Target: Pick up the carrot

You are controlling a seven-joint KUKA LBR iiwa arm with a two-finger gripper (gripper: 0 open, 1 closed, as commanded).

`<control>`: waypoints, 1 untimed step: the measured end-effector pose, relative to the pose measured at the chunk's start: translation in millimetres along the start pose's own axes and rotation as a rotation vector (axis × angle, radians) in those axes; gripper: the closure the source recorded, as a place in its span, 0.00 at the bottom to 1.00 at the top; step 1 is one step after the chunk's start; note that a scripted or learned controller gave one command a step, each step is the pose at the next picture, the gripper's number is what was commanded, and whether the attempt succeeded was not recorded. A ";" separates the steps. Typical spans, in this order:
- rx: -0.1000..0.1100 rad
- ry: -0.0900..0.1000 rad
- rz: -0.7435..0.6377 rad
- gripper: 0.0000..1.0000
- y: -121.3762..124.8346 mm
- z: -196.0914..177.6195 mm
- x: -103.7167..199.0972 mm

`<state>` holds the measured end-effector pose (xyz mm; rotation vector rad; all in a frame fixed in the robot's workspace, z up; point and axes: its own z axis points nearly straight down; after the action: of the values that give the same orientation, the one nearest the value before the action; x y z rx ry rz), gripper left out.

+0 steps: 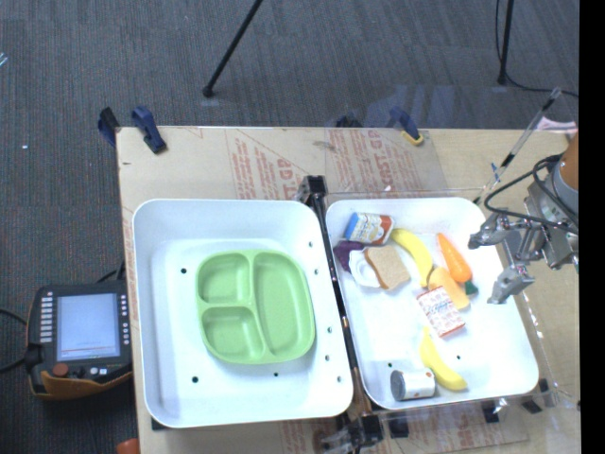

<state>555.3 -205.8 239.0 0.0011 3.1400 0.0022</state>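
Carrot [455,257] lies in the right bin [501,367], beside a banana [412,249]
You see the gripper [515,263] at frame right, over the bin's edge, fingers spread, holding nothing

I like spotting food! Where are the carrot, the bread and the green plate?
carrot [454,257]: camera view, middle of its orange body.
bread [387,268]: camera view, middle of the slice.
green plate [304,303]: camera view, its right rim.

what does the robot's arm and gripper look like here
The gripper is pale grey metal with thin, angular parts and dark joints. Above it, at the picture's right side, a bit of the arm shows its orange band. Thin black cables loop beside the wrist.
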 end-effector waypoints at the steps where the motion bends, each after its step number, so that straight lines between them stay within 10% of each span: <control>1: -0.005 0.007 -0.124 0.00 0.9 128.9 -46.3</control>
<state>601.8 -204.7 110.2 -0.1945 3.1413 0.0096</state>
